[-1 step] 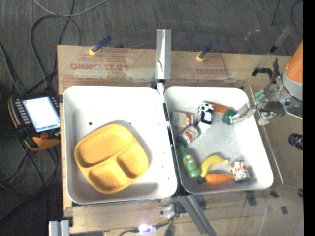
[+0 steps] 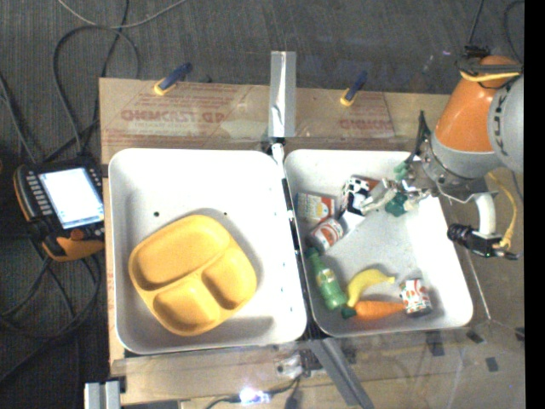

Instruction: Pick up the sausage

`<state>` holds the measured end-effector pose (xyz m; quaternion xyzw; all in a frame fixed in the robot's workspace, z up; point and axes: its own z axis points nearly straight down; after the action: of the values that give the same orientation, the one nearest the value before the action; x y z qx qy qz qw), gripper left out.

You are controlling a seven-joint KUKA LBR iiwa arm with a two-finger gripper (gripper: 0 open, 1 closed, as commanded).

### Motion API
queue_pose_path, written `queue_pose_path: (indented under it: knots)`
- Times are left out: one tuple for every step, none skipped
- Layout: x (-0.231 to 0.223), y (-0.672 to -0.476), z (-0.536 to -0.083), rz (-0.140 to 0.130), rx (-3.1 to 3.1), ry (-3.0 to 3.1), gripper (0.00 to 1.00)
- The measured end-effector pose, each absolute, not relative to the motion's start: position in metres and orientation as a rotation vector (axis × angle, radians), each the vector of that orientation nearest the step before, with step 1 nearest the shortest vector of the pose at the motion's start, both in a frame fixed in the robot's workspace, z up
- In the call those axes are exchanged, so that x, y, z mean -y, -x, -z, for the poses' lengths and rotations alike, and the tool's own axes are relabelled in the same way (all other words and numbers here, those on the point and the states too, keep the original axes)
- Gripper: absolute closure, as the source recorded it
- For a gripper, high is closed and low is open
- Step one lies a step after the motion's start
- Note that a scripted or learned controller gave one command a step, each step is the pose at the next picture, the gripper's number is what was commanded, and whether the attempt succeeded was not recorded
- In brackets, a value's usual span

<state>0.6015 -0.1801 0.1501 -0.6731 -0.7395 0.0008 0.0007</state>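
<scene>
The bench [image 2: 247, 113], topped with brown cardboard, carries two shallow white bins side by side: the left bin [image 2: 128, 177] and the right bin [image 2: 456, 301], touching along their inner rims. Two clamps [image 2: 173, 77] grip the cardboard's far edge.

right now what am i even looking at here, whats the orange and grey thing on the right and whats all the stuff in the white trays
It is a single photo from a camera fixed above a workbench, looking down at a slant. The grey and orange thing is a robot arm reaching in from the right; its gripper, a two-finger claw, hangs over the top of the right bin. Nothing visibly sits between its fingers.

The left bin holds a yellow divided plate. The right bin holds toy groceries: a banana, a carrot, a green bottle, small cans and cartons. I cannot clearly pick out a sausage. The screen at far left is a handheld controller.
</scene>
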Motion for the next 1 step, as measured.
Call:
queue_pose_path:
  knots:
    - [0.1722,-0.5984,-0.1474,0.0,2.177,2.261,0.0]
